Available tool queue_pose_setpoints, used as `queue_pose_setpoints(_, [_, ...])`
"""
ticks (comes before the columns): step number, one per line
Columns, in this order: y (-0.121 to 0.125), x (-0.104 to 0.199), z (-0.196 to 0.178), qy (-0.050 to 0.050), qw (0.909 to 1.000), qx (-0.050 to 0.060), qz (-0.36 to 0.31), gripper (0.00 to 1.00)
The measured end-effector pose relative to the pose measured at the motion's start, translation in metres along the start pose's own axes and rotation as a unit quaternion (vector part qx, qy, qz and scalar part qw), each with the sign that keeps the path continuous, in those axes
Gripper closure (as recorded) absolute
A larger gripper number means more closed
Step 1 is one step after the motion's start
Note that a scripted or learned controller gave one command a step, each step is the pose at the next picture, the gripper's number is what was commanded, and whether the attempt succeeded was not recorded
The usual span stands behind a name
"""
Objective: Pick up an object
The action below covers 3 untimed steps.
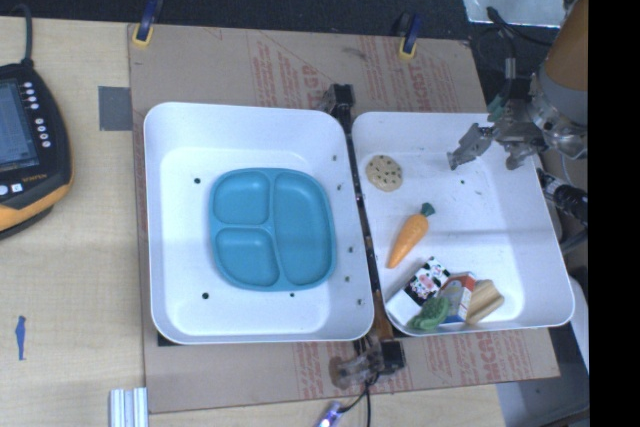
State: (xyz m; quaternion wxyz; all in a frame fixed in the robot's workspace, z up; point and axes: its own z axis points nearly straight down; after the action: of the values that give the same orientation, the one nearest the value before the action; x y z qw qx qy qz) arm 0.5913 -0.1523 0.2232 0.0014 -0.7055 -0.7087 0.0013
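Heaped toys (447, 300) are seen in the right bin's (520, 215) near corner, too crowded to grab; a carrot (408, 237) lies alone mid-bin, probably light and soft, best pinched across its middle; nothing is held by the half-spread gripper (492, 147), apart above; a cookie (383, 172) lies nearby.

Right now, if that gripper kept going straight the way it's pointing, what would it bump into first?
Probably the cookie. The gripper points left across the right bin, roughly at it. Depth is unclear, so it might meet the bin floor first.
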Motion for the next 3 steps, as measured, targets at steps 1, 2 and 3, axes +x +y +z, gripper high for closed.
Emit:
queue_pose_setpoints(1, [0.009, 0.043, 0.100, 0.000, 1.0000, 0.001, -0.001, 0.00])
queue_pose_setpoints(2, [-0.025, 0.059, 0.132, 0.000, 1.0000, 0.001, 0.000, 0.00])
queue_pose_setpoints(3, [-0.047, 0.059, 0.132, 0.000, 1.0000, 0.001, 0.000, 0.00])
